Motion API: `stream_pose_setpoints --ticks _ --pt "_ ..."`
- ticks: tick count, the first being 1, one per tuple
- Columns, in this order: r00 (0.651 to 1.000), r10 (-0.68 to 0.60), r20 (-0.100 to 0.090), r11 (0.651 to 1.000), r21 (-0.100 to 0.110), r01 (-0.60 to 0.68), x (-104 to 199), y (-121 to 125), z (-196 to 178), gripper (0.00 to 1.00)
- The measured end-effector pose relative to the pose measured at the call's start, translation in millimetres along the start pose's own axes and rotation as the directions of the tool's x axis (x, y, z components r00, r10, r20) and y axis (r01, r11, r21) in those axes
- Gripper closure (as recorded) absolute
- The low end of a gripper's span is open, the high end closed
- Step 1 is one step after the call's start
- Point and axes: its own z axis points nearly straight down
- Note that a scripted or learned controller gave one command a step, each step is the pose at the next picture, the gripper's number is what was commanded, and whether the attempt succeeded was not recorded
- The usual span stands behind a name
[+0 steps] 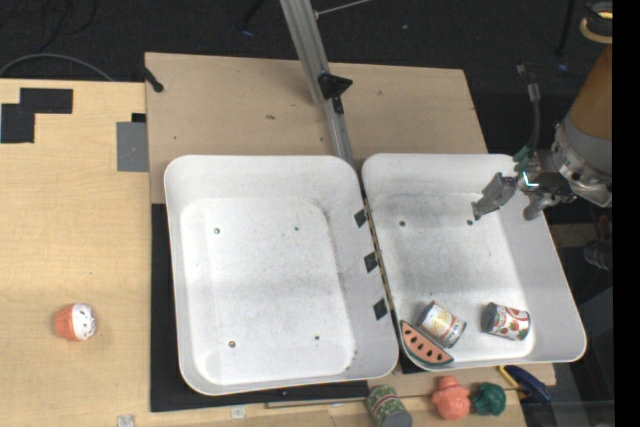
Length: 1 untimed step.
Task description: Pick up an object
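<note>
Claw [518, 194] at three o'clock, over the right bin's [450, 245] upper right part, near its far right rim. Fingers [490, 199] spread wide, one dark tip out toward nine o'clock, the other [537, 205] toward three; nothing between them. Hangs from the grey arm [585, 150] with its orange band, entering from three o'clock.

Bare white floor below the claw. Down toward six o'clock, at the right bin's near edge: a small can [440, 323] lying on its side, a second can [506, 321] with red markings just to its three o'clock side, apart from it, and a watermelon slice [428, 347] at the bin's seven o'clock corner, close under the first can. All three well apart from the claw.

Left bin [260, 275] side by side with the right one, joined by dark clips along the shared edge.

Beyond the bins, at six o'clock on the tabletop [240, 105]: a dark can [382, 405], a pink lump [450, 399], a green lump [489, 399], in a row. At eight o'clock, a small red-and-white figure [75, 322] on the pale side board. At twelve o'clock, a slanted metal rail [305, 25] running down toward the gap between the bins.
</note>
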Motion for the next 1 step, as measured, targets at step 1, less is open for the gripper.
stream_pose_setpoints --ticks 1 --pt "1.000 0.001 0.001 1.000 -0.004 -0.001 -0.4 0.7 -2.0 0.00"
